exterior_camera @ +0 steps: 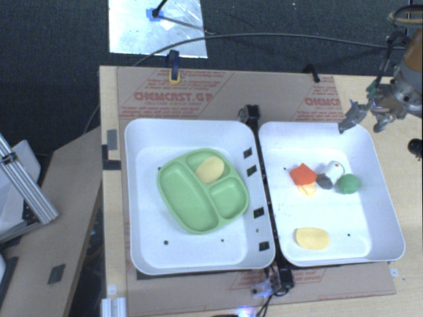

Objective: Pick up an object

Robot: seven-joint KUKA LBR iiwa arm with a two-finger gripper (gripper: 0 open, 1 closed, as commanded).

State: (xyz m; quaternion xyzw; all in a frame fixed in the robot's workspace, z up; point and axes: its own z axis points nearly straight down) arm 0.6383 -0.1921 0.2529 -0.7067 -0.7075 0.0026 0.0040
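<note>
Objects sat clustered in the right bin (380, 177): an orange block (303, 174), a grey lump (324, 181), a green ball (348, 183), with a yellow piece (311, 238) at six o'clock. Toward one o'clock the gripper (365, 119) hung spread wide, holding nothing.

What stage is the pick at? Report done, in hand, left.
Done: nothing lifted; the orange block, green ball and yellow piece lie in the right bin. In hand: nothing; the open gripper hovers above the bin's far corner. Left: descend, grasp, lift.
</note>
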